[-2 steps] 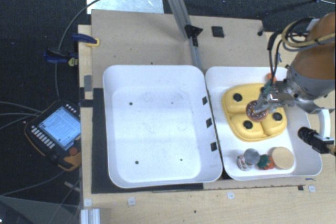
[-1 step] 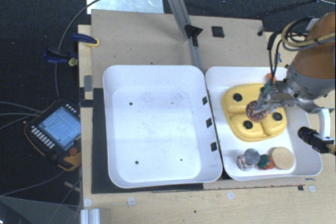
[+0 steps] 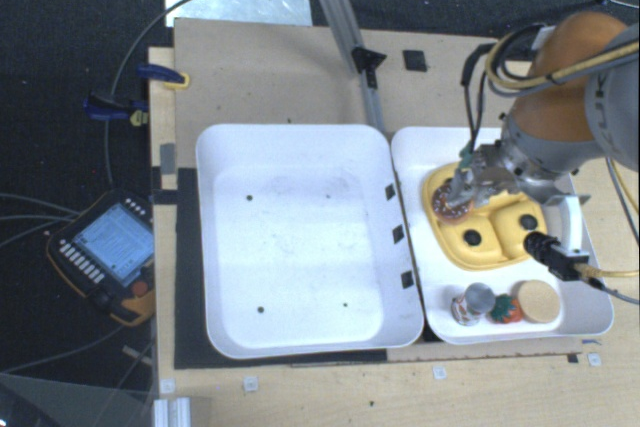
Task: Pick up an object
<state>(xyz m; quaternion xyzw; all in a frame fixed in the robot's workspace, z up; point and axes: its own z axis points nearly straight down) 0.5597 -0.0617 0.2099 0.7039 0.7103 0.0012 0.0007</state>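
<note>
In the right bin (image 3: 415, 215) lies a yellow tray-like object (image 3: 495, 230) with dark holes. A brown ring-shaped item (image 3: 447, 205) rests at its left end. My gripper (image 3: 462, 187) hangs directly over that ring, low in the bin, with the grey arm and orange band behind it to the right. Near the bin's front lie a small grey metallic piece (image 3: 472, 301), a red and green object (image 3: 505, 309) and a tan round disc (image 3: 539, 301).
The left bin (image 3: 290, 235) stands beside the right one, sharing a middle wall with black clips. A metal pole (image 3: 335, 5) slants across the back of the bench. A teach pendant (image 3: 105, 250) lies off the bench to the left.
</note>
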